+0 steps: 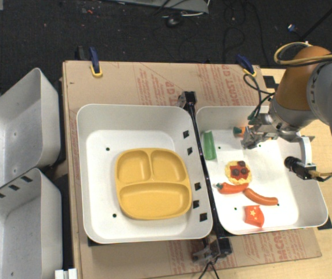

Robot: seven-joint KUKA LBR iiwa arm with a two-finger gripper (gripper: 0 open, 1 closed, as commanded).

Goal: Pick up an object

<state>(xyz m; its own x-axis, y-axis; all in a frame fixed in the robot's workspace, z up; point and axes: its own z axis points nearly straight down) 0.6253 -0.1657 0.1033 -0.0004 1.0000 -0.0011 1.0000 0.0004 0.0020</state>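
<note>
Upper right of frame: end effector [252,137] low over right bin [311,205], finger state I cannot tell. Step: approach. Toy pizza [238,171] just below; next I descend, grasp.

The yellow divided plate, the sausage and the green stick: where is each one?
yellow divided plate [152,183], camera view, on its centre ridge.
sausage [260,197], camera view, mid-length.
green stick [209,145], camera view, its middle.

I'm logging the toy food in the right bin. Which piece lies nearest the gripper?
The green piece, a long bar lying against the bin's left wall. The gripper hangs at its level, while the pizza, chili, sausage and red piece lie farther toward the front.
</note>
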